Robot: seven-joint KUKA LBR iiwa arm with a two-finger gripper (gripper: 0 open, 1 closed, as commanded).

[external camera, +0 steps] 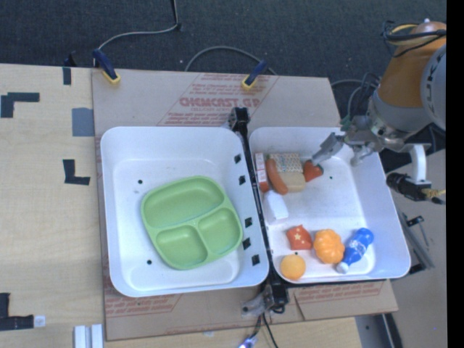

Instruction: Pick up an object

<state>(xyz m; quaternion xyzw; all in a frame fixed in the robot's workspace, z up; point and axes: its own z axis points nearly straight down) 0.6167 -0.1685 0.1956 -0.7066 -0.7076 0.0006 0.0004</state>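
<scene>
My gripper (335, 159) hovers over the back of the right bin (377, 194), open with its fingers spread wide and nothing between them. A small red piece (312, 171) lies right at the tip of its left finger (324, 149). Beside that are a sausage (275, 176) and a tan waffle-like piece (289, 163). Toward the bin's front lie a white block (277, 207), a red star-marked piece (298, 236), an orange pumpkin-like toy (328, 245), a blue-and-white bottle (354, 249) and an orange ball (292, 267).
The left bin (119, 194) holds a green divided plate (191, 222). A black divider (250, 194) runs between the bins. The arm's orange-banded wrist (409, 78) stands above the right bin's far right corner. Cables lie behind the bench.
</scene>
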